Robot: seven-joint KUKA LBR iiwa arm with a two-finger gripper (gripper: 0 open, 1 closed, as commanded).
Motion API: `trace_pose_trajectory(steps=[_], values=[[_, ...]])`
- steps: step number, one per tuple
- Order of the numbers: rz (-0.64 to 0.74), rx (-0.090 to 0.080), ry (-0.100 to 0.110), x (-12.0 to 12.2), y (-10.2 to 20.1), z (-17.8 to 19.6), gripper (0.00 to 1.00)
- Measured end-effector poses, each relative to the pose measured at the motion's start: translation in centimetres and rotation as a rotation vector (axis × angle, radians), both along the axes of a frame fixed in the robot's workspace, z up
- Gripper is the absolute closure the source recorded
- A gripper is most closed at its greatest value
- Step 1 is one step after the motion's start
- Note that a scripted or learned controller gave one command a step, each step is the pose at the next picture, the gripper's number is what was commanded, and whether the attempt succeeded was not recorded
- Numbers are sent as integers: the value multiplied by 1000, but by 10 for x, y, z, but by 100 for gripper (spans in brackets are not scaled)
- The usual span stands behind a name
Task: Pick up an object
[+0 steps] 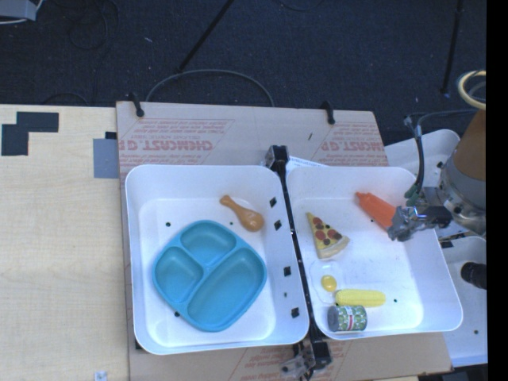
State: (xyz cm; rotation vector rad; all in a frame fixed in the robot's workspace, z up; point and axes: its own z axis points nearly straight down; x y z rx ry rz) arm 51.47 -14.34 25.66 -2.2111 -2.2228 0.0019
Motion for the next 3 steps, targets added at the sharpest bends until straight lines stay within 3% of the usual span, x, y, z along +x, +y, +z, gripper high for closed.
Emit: trace_pose_trajectory(steps=[3], values=[[-1,-2,4,32,158,-40,100]])
